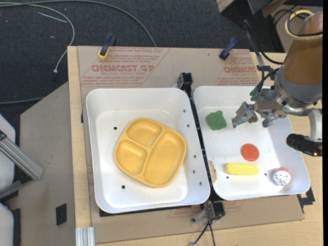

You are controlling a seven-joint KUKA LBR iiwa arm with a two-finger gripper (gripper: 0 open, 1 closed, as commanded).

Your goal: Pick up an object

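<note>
The right bin [302, 184] holds a green lumpy toy [216, 120] at its far left, a flat red-orange disc [250, 151] in the middle, a yellow corn cob [241, 169] near the front, and a small white-and-pink ball with dots [281, 177] at the front right. My gripper [256, 118] hangs over the back of this bin, just right of the green toy and behind the red disc. Its two grey fingers [242, 116] are spread open with nothing between them.
The left bin [97, 137] holds a yellow divided plate [150, 151]. A black bar [200, 142] runs between the two bins. Clamps sit at the back of the cardboard base [133, 65]. A black part of the arm [305, 143] overhangs the right bin's right edge.
</note>
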